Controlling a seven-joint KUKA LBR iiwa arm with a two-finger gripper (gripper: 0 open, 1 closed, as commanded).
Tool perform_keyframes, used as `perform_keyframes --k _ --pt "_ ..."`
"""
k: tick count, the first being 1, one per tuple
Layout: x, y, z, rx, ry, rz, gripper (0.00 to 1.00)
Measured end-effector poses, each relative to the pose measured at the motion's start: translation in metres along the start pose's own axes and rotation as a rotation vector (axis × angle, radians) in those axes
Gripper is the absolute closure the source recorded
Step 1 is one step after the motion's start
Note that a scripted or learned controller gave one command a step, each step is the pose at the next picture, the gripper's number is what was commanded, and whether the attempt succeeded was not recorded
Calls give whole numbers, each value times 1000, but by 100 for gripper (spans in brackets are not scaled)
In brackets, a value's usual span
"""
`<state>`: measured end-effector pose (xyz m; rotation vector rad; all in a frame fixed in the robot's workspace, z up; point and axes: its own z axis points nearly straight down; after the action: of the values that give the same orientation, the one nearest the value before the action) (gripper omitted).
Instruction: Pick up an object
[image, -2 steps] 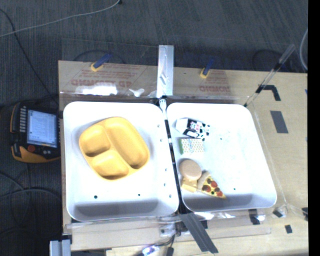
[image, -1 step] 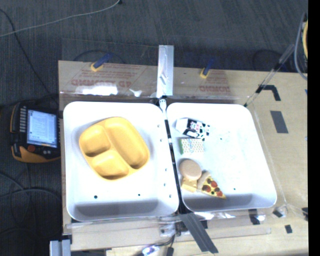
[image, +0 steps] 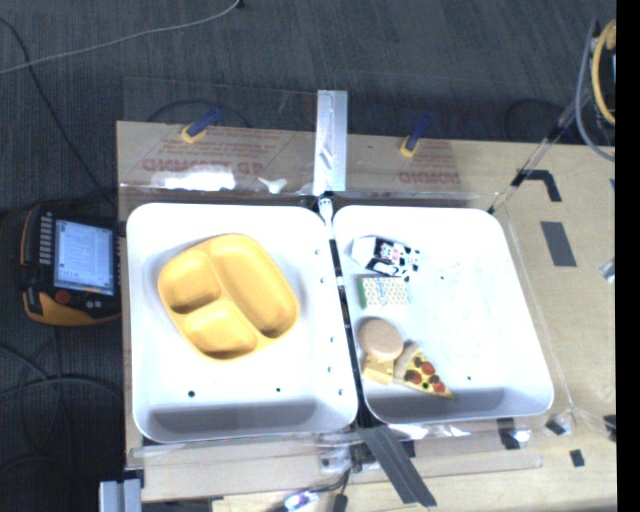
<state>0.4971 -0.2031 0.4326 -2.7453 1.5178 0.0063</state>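
Observation:
The left bin (image: 150, 400) holds a yellow divided tray (image: 227, 294) lying near its middle. Along the left side of the right bin (image: 500, 300) lie several small objects: a black and white patterned piece (image: 385, 256) at the top, a pale green dotted card (image: 385, 292) below it, a round tan bun-like toy (image: 380, 340), and a toy pizza slice (image: 422, 373) with red dots near the front wall.
A handheld pendant with a lit screen (image: 75, 265) sits left of the bench. Clamps (image: 200, 124) hold a clear panel behind the bins. A metal divider post (image: 331, 140) stands between the bins at the back. Cables hang at the upper right (image: 600, 70).

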Motion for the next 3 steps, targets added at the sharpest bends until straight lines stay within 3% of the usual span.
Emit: perform_keyframes --k 1,2,3 --pt "2 12 8 1 0 -606 100" --pt "21 6 0 7 1 -807 100" --pt "15 16 0 11 2 -806 100"
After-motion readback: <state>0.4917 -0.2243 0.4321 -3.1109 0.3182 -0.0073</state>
